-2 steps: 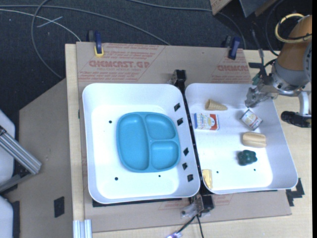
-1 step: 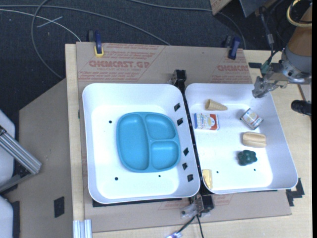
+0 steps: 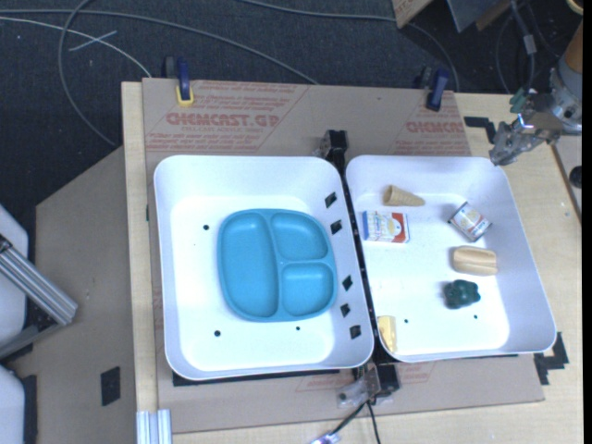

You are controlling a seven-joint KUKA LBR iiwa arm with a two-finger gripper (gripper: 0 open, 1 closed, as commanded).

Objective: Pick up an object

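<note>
Camera view: nothing is picked up yet; every object lies in the right white bin point(image 3: 518, 336)
Gripper point(image 3: 504, 152): up by that bin's far right corner, nothing in it; open or closed, I cannot tell
Things to grab: tan block point(image 3: 474, 261); dark green lump point(image 3: 460, 293); small silver can point(image 3: 469, 221)
Room: tan block and green lump sit near each other; bare floor in the middle
Left bin: blue tray with three parts point(image 3: 277, 265)
</note>
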